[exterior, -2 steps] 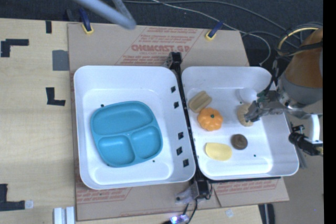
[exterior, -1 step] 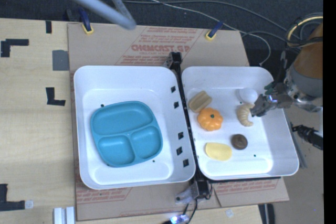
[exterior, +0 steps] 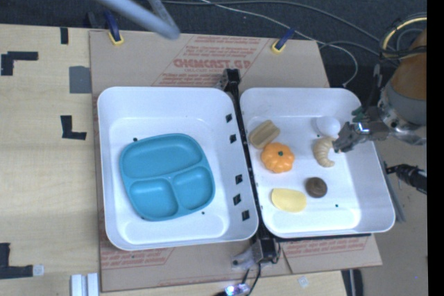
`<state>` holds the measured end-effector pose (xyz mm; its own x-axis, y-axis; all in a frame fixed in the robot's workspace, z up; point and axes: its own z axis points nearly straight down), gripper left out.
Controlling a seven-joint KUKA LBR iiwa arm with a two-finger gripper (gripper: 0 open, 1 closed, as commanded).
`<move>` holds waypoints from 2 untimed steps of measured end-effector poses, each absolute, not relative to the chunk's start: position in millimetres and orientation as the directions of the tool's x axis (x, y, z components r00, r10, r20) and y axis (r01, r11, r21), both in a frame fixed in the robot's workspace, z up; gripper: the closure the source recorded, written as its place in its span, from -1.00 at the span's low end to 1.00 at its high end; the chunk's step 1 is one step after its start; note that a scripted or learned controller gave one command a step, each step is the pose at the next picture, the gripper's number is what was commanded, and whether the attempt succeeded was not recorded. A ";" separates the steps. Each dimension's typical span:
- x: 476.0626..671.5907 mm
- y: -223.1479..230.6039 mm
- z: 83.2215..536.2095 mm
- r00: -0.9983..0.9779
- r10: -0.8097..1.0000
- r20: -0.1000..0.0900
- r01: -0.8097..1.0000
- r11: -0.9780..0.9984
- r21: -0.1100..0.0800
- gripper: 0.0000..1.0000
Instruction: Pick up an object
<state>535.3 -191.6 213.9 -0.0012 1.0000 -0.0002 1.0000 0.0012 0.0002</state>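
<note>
Croissant (exterior: 324, 151) is the piece nearest my pincer (exterior: 347, 138): a small, pale cream crescent, ribbed and curved, lying on the floor of the right bin (exterior: 368, 177), well right of the centre divider. My pincer hangs just to its right, dark fingertips pointing toward it from over that bin's right wall, and nothing sits between them. Whether the fingers are spread or pressed together I cannot tell at this angle. My orange-banded wrist (exterior: 409, 76) stands further right, outside the bin.

Left of the croissant rests a small orange pumpkin (exterior: 277, 157) with a green stem, and up-left of that pumpkin lies a tan bread roll (exterior: 264, 133). Below the croissant sits a dark brown round piece (exterior: 316, 187), and left of that one a yellow oval, lemon-like piece (exterior: 288, 199). Just above the croissant there is a whitish object (exterior: 327, 125), hard to make out against the bin.

Across the divider, the left bin (exterior: 114, 114) carries a blue three-compartment tray (exterior: 166, 175).
</note>
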 end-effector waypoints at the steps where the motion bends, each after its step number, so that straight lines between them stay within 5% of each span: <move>1: 535.5 -143.1 215.9 -0.006 1.000 0.001 1.000 0.006 -0.001 1.00; 2: 538.9 -83.1 219.1 -0.007 1.000 0.001 1.000 0.007 0.000 1.00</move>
